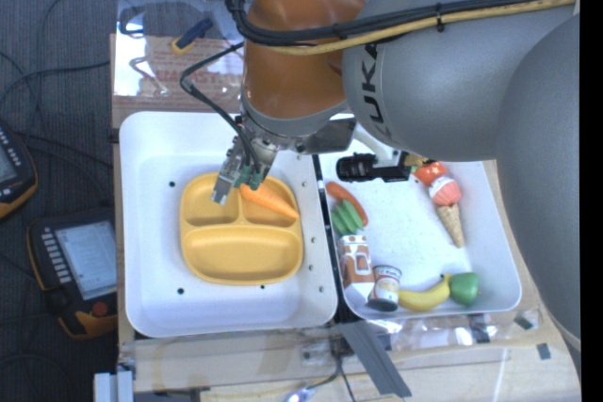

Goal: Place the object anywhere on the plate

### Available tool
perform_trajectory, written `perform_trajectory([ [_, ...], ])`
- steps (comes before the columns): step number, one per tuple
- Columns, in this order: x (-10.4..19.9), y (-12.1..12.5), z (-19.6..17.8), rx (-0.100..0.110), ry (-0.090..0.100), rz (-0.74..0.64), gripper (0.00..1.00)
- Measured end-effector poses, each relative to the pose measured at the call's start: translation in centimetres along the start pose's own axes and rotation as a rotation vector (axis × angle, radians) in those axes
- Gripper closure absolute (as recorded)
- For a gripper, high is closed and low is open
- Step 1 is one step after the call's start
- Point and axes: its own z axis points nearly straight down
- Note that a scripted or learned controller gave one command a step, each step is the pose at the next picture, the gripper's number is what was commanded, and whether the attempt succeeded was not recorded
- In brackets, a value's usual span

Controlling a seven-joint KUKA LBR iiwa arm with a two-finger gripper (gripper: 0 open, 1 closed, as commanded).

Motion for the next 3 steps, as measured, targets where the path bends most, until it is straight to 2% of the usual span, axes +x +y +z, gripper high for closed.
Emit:
perform_trajectory([
  [1,-4.7,0.2,2.7,-0.001,-0.001,-0.004,1.0],
  [2,-4.5,2.0,10.9,0.0,0.001,0.109,1.0],
  [3,-4.6,2.0,10.9,0.0,0.001,0.11,0.0],
])
